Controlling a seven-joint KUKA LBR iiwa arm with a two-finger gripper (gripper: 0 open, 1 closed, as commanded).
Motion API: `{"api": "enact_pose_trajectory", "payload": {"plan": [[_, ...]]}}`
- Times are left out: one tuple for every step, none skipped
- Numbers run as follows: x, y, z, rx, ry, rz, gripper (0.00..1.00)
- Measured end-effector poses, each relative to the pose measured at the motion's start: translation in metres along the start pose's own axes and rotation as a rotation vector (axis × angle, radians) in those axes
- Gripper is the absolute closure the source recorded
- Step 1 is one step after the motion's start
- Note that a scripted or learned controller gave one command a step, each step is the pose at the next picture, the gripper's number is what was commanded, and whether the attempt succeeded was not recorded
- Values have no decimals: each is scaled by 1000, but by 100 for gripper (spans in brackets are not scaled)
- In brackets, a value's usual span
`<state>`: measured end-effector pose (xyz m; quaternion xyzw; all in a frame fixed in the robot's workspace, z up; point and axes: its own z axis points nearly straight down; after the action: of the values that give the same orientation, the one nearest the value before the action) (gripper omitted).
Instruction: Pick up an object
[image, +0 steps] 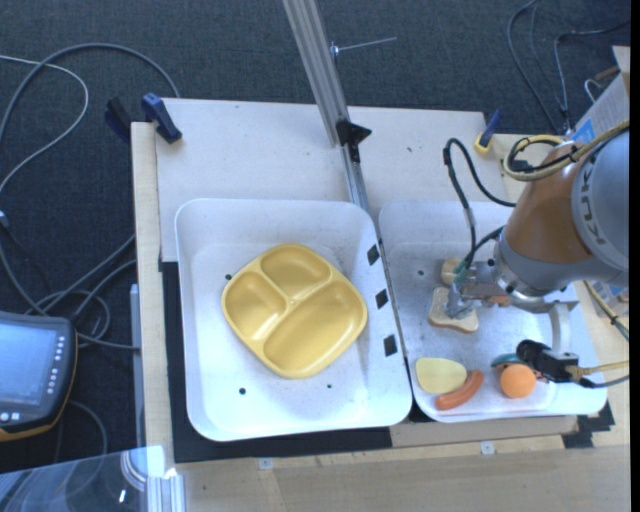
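My gripper (460, 300) is down inside the right bin (415, 225), directly over a slice of toast (452, 318) that lies flat near the bin's middle. Its fingertips sit at the toast's top edge. A second pale bread piece (452, 270) shows just behind the gripper. Near the bin's front edge lie a yellow potato-chip-shaped piece (440, 375), a small red sausage (459, 392) and an orange ball (516, 381). The arm's grey body and orange band hide the right part of the bin.
The left bin (200, 300) holds a yellow three-compartment plate (294, 310). A metal rail (330, 90) runs down between the bins. A black cable (458, 190) loops above the right bin. A tablet (30, 370) sits off the bench's left side.
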<state>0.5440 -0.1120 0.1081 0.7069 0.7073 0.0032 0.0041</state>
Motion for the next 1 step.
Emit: {"api": "enact_pose_trajectory", "payload": {"plan": [[1, 4, -64, 2, 0, -2, 100]]}}
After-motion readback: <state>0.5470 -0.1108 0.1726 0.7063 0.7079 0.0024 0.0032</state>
